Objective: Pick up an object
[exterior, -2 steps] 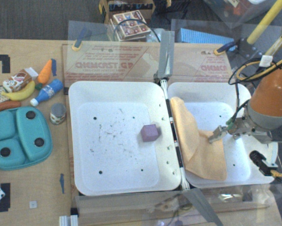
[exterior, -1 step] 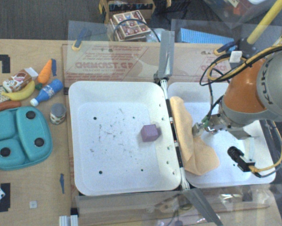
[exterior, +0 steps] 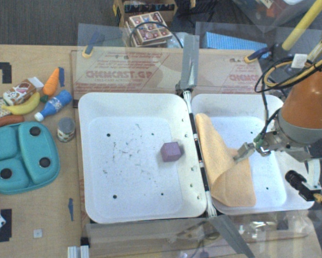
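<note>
At the near edge we see the bench's front lip [exterior: 150, 235], and just behind it two white bins side by side, their inner walls touching along the middle seam. The left bin [exterior: 96, 198] holds one purple cube [exterior: 171, 151], sitting right of centre and well apart from all four walls, so there is open floor around it on every side. The right bin [exterior: 268, 122] holds one tan cloth [exterior: 225, 171], draped along the inner wall from the near corner up toward the far side; the floor to its right is bare. The gripper [exterior: 242, 152] hangs over that cloth's right edge, reaching in from the right below the arm [exterior: 306, 117] with its orange band. We cannot tell how the tool stands, and nothing shows clearly in its grasp.

Left of the bins we count one teal tray [exterior: 21, 157], one small can [exterior: 66, 129], one bottle [exterior: 53, 105], one banana [exterior: 21, 106] and one carrot [exterior: 52, 81]. Farthest back sits one cardboard box [exterior: 144, 7] on the floor.
</note>
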`<control>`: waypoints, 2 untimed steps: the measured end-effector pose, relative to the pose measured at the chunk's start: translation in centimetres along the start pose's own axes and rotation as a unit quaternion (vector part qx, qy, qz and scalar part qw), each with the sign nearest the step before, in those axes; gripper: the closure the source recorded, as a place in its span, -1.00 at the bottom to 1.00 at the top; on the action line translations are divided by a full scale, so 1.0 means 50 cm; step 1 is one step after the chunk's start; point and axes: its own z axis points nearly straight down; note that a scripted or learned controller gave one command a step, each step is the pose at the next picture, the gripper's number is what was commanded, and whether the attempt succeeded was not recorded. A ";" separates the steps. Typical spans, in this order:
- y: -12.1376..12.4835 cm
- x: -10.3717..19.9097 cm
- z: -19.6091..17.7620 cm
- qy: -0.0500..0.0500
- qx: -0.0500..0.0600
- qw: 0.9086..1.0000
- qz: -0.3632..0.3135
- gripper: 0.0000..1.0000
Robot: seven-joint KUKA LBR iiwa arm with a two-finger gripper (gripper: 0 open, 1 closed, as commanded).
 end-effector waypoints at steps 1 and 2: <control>0.041 -0.008 0.117 0.000 -0.002 0.999 -0.040 -1.00; 0.044 -0.009 0.096 0.000 -0.005 0.999 -0.039 1.00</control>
